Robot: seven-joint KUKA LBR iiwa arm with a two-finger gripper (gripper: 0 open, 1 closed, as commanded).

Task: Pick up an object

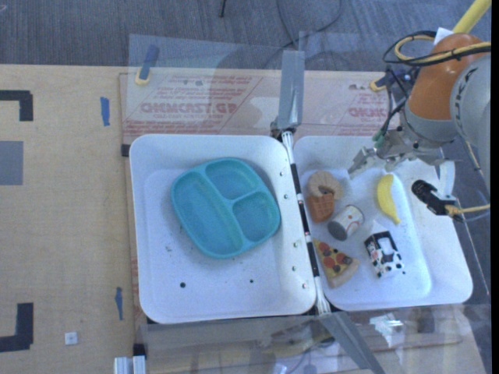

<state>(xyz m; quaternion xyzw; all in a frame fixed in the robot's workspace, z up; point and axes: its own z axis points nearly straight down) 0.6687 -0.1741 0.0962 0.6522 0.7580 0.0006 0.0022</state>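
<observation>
Pizza slice point(337, 262) and dice-like cube point(384, 254) crowd the right bin's point(448, 283) near edge, can point(345, 222), pastry point(323, 193) and banana point(387, 198) behind, while the gripper point(387, 153) hovers spread open at the far rim, holding nothing.

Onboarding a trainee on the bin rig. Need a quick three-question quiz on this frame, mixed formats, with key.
1. True or false: the teal three-compartment plastic plate lies in the right white bin.
2. Which lies nearest the end effector? A) yellow toy banana B) toy pizza slice C) black-and-white spotted block
3. Fill in: the small grey-and-white can lies directly below the brown ____.

Key: 1 false, left white bin. 2 A. 3 toy doughnut.
</observation>
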